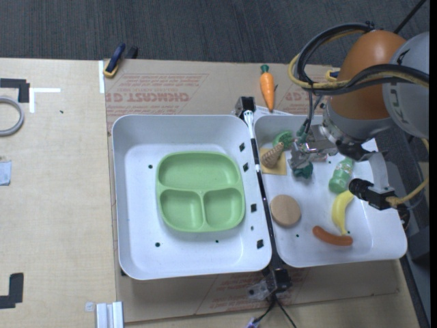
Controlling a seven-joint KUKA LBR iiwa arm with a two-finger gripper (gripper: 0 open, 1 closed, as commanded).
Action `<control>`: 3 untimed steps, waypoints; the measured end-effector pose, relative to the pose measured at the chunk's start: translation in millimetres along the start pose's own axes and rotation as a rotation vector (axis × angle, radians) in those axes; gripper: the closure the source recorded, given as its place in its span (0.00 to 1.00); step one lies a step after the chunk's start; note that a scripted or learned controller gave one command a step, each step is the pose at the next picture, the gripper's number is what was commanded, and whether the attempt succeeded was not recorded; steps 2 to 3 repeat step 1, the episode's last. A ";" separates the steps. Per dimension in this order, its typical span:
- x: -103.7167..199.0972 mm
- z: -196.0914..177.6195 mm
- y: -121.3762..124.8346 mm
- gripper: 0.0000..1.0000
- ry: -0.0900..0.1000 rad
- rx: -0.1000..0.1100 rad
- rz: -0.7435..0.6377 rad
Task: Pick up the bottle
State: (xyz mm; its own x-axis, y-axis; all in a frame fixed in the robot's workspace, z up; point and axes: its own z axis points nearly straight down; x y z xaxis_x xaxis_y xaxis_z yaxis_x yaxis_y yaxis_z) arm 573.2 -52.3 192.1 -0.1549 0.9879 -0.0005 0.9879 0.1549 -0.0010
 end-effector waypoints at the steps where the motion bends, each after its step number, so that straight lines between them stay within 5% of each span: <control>1: -4.9 -55.8 -74.3 1.00 0.000 0.000 -0.119; 3: -4.9 -55.8 -74.3 1.00 0.000 0.000 -0.119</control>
